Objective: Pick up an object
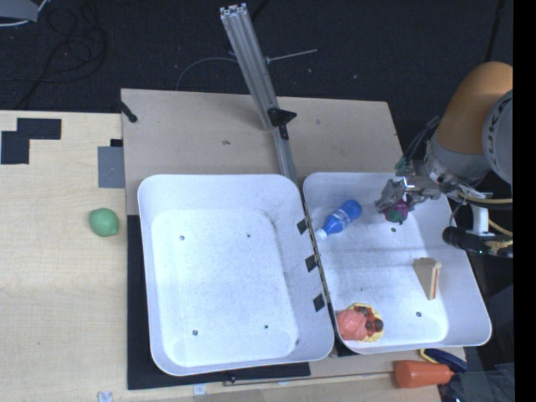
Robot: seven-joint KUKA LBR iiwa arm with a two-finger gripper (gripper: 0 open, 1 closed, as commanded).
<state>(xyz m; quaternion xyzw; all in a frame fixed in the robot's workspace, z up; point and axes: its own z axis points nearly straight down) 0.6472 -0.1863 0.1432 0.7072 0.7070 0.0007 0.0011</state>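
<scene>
Gripper (pixel 397 201) hung over the right bin (pixel 469 329) — you could see a small purple-green object (pixel 396 213) pinched between its fingertips, above the bin floor, right of the blue bottle (pixel 339 219)

Pale wooden bench (pixel 50 249) spreads far left of the gripper (pixel 397 210); dark cable-strewn floor (pixel 377 32) lies above it; aluminium rail (pixel 255 74) slants up-left.

We see the gripper (pixel 396 205) over the right bin (pixel 469 308), a small dark purple object (pixel 395 213) between its fingers. A blue bottle (pixel 339 219) lies left of it; a red-yellow toy (pixel 361 322) sits near.
</scene>
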